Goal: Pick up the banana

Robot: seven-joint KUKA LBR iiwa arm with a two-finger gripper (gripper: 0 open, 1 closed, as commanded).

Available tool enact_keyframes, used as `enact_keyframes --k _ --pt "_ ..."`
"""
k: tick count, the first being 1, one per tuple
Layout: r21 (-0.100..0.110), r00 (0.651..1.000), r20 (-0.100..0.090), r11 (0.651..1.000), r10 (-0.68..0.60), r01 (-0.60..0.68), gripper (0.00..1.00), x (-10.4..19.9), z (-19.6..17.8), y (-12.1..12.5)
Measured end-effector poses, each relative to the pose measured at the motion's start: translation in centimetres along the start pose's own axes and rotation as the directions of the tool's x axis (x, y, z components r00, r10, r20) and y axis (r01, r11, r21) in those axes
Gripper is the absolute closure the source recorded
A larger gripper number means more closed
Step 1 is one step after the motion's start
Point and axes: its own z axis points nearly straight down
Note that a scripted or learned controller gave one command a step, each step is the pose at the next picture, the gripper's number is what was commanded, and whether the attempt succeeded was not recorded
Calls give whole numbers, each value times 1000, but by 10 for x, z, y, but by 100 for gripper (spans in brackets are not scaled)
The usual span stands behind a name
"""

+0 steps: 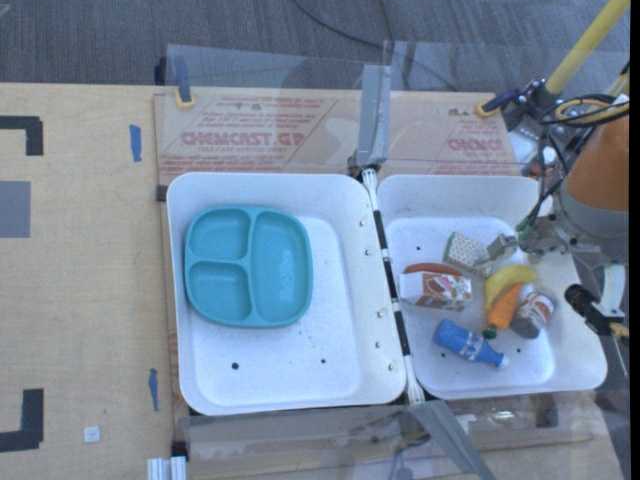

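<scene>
A wooden bench (70, 298) is seen from above, with two shallow white bins placed side by side on it. The left bin (340, 368) holds a teal divided plate (248, 266), which lies flat in the bin's left half, its three compartments facing up. A grey divider bar (373, 118) is seen behind the seam where the two bins meet.

In the right bin (570, 363), several small items are gathered toward the right half. A red and white packet (435, 286) lies nearest the shared wall. Behind it, a small speckled grey block (463, 249) is seen. In front, a blue bottle (466, 344) lies on its side. The banana (509, 277), yellow, lies right of the packet, touching an orange carrot-like piece (502, 308) that is tilted across its front. A small can (533, 313) lies just beside the carrot on the right.

The gripper (520, 240) is seen just behind the banana, at the end of the grey arm (600, 183) with its orange band. Whether its fingers are apart or together cannot be told.
</scene>
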Motion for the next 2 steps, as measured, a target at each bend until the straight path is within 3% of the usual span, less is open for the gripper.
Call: enact_keyframes --k 1,2 --pt "-3 996 -6 996 -85 85 0 -5 0 -9" --pt "23 969 -14 968 -248 249 0 10 10 -35"
